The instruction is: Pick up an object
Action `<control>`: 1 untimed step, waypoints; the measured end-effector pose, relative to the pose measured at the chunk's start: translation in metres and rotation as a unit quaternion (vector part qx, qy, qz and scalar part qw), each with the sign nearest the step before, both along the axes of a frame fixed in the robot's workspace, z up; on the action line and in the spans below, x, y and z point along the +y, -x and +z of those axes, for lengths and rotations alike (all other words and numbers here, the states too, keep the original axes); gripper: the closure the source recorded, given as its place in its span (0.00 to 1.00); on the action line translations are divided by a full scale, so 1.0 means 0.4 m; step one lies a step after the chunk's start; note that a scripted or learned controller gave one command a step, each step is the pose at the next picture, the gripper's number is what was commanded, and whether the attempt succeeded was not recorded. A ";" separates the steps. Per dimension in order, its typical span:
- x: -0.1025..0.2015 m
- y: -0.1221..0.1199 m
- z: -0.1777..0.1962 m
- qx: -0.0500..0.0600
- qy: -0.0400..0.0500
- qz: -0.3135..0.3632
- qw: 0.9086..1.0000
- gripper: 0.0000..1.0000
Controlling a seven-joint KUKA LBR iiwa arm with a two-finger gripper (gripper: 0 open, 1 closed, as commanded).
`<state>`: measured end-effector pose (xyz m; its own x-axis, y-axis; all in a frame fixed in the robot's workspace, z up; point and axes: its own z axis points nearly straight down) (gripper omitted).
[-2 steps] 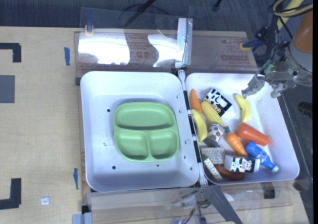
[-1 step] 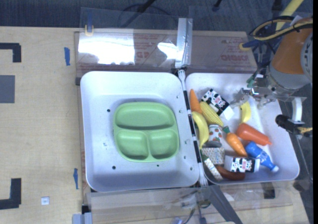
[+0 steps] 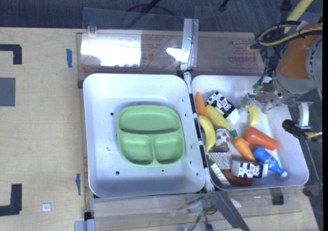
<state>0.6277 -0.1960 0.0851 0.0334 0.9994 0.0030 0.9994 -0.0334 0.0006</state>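
The right bin [image 3: 294,145] holds a heap of toy food. A small yellow banana [image 3: 252,115] lies near its back, just below my gripper [image 3: 262,97], which hangs over the bin's back right part. Beside it are an orange carrot [image 3: 261,138], a smaller carrot [image 3: 243,147], a corn cob [image 3: 219,118], a larger banana [image 3: 207,131], a black-and-white cow-patterned pack [image 3: 220,103] and a blue bottle [image 3: 269,161]. Nothing shows held in the gripper.
The left bin [image 3: 97,122] carries a green divided plate [image 3: 151,135]. A small jar [image 3: 222,139], a patterned block [image 3: 221,160] and a dark cow-labelled item [image 3: 247,170] crowd the right bin's front. A clear panel [image 3: 133,45] stands behind the bins. Yellow-black cables [image 3: 277,33] loop by the arm.
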 end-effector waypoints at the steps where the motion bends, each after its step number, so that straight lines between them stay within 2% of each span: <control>1: 0.000 -0.001 0.024 0.000 0.001 0.001 1.000 1.00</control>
